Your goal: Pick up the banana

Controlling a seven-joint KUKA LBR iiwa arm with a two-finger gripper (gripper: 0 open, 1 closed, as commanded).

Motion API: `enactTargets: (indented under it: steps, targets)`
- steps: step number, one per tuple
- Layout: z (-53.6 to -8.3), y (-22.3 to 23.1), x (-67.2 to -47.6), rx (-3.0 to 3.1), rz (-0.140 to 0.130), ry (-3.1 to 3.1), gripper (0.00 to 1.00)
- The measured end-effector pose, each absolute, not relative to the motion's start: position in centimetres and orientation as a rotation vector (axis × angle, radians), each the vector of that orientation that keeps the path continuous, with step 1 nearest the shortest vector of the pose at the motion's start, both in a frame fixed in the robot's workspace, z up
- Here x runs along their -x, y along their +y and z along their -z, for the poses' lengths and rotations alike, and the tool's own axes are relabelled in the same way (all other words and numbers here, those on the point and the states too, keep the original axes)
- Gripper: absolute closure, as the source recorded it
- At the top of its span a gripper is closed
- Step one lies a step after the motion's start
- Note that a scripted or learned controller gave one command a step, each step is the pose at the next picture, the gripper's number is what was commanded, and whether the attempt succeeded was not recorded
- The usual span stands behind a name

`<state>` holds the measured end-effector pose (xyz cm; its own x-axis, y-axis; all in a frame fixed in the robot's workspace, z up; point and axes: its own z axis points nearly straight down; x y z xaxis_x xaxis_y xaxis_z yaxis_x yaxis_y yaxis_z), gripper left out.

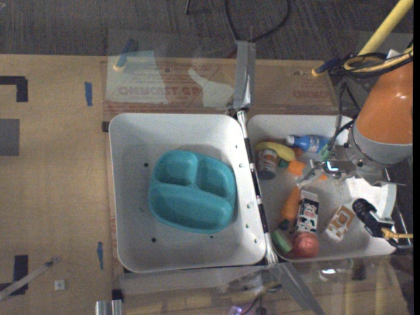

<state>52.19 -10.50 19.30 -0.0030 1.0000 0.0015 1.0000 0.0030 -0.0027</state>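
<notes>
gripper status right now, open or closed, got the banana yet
Gripper: fingers cannot be told open or shut; it sits in the right bin near the banana, nothing seen between them.

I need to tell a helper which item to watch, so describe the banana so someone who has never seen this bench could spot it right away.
Look in the right-hand shallow white bin, at its upper left corner beside the divider. The curved yellow banana lies there, just above a small round can and left of a clear plastic bottle with a blue cap. It is the bin's only yellow, crescent-shaped thing.
</notes>
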Motion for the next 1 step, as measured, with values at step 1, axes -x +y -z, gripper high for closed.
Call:
enactTargets:
  steps: [1]
  targets:
    - [-25.82,-7.58,-51.82,2.569,0.0,-1.809,0.0]
